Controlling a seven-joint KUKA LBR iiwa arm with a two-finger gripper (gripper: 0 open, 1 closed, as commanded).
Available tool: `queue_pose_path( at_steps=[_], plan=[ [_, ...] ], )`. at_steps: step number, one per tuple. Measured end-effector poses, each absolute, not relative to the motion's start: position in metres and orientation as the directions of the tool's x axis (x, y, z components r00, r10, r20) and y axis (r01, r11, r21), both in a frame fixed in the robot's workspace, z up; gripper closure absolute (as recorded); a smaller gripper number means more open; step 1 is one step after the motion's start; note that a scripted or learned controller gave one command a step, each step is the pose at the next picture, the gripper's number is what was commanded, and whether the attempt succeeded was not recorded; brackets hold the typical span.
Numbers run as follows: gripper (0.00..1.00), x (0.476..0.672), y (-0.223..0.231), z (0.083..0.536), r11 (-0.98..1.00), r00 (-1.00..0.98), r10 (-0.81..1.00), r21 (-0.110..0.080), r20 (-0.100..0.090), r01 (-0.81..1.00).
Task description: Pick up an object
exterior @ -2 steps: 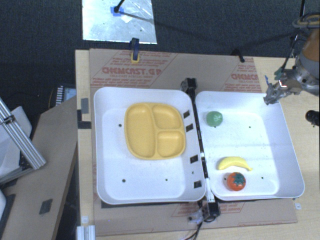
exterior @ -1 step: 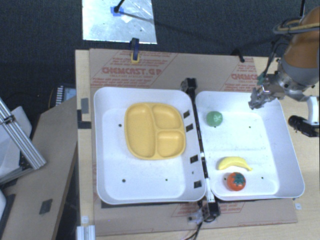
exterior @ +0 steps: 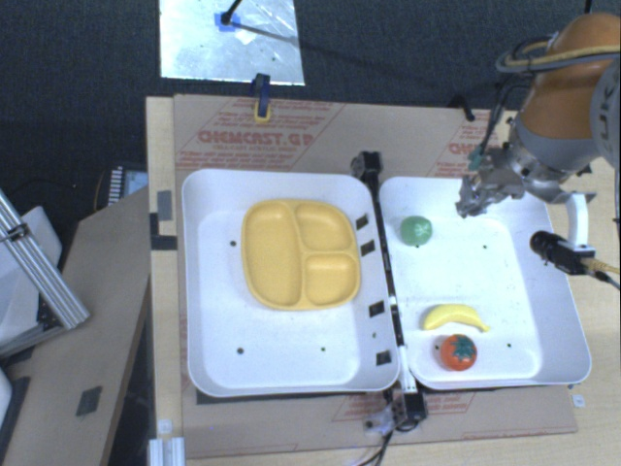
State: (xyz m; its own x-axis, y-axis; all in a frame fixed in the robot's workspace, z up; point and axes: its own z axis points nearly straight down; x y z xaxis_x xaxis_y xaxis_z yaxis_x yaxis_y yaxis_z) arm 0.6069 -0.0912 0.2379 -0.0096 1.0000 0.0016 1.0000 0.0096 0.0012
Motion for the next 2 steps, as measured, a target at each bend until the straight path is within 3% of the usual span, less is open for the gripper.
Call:
queue_pose_path(
  at_steps=[1,2],
  plan=[
    [1.00,0.589,-0.047,0.233,0.009,-0.009,1.000,0.000,0.001,1.000],
    [1.00,0.587,0.008,0.223,0.010,-0.010,1.000,0.001,0.002,1.000]
  ],
)
